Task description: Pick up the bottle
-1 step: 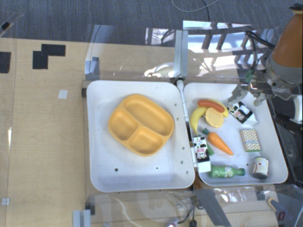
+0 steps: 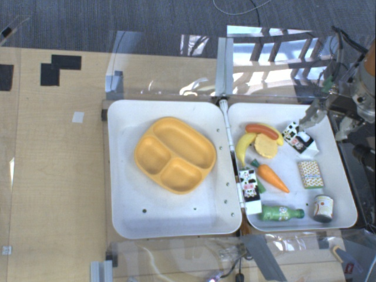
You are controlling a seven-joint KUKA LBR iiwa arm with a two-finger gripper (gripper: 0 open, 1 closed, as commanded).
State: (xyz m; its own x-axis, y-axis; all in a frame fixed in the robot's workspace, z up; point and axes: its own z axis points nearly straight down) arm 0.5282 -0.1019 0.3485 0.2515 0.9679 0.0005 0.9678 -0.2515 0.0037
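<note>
**Bottle lies flat at the near rim, with neighbours at both ends**

The small green plastic bottle (image 2: 281, 214) with a white label lies on its side along the near edge of the right-hand shallow white bin (image 2: 346, 175), cap end pointing toward the small grey tin can (image 2: 322, 208), which stands just beside that end. At the bottle's other end, close by, is the black-and-white cow-patterned milk carton (image 2: 249, 188), lying along the divider between the bins. Farther back from the bottle rests the orange toy carrot (image 2: 274, 178), near but apart from it. Beyond the carrot are the yellow toy banana (image 2: 244, 146), a yellow-orange round piece (image 2: 265, 147) and a red toy sausage (image 2: 262, 130). Up and right of the bottle sits a tan cracker-patterned block (image 2: 309, 174), and farther back a second cow-patterned carton (image 2: 296, 137).

The two-finger gripper (image 2: 309, 117) hangs over the far right corner of that bin, well apart from the bottle; I cannot tell how its jaws are set.

Risks, as I judge them: a round bottle lying flat could roll or squirt out if pinched off-centre. The rim alongside leaves little room for one finger, so it might land on the bin wall. A descent drifting toward either end could strike the can or the carton instead.
</note>
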